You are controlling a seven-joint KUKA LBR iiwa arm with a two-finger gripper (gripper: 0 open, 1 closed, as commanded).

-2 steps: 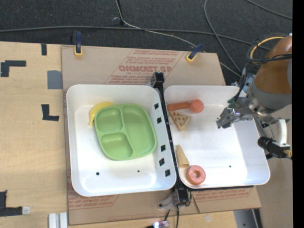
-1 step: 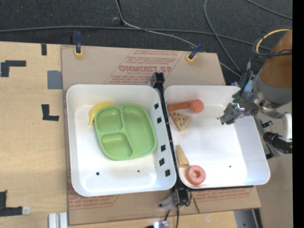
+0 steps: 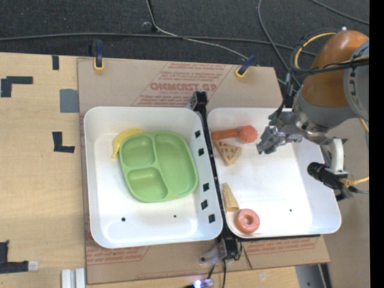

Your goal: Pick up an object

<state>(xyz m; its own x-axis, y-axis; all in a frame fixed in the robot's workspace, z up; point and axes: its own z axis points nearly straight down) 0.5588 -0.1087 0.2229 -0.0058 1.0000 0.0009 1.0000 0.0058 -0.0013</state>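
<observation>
In the left bin (image 3: 99, 179) a green divided plate (image 3: 158, 165) lies partly over a yellow banana (image 3: 123, 139). In the right bin (image 3: 312, 212) lie an orange carrot (image 3: 235, 134), a waffle piece (image 3: 228, 153), an ice-cream cone (image 3: 230, 197) and a pink donut (image 3: 246, 220). The gripper (image 3: 268, 144) hangs just right of the carrot, holding nothing; I cannot tell if it is released or clenched

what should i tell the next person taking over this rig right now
Pincer: over the right white bin, near its upper edge, beside the orange carrot-shaped toy; nothing seen between its tips.
Right bin also holds a tan waffle-patterned wedge, a cone and a pink ring doughnut.
Left white bin: green divided plastic plate lying over a yellow banana.
Done: nothing picked yet.
Left: grasp and lift one object.
</observation>
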